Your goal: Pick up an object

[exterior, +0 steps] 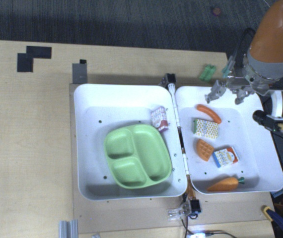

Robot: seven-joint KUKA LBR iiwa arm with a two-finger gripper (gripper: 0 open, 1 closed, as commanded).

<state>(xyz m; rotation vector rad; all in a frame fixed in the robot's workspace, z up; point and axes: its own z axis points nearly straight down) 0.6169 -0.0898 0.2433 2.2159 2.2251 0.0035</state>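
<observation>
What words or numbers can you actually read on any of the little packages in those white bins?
None are legible.
Small white-and-red packet in the left bin: print too blurred.
Green-and-white patterned box in the right bin: blurred.
Blue-and-orange carton in the right bin: blurred.

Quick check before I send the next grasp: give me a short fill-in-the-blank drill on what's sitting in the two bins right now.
1. The green divided plate lies in the ____ bin.
2. The toy carrot lies along the right bin's ____ edge.
3. The gripper hangs open above the right bin's ____ end, gripping nothing.
4. The object nearest the gripper is the ____.

Missing words: left; near; far; hot dog
</observation>
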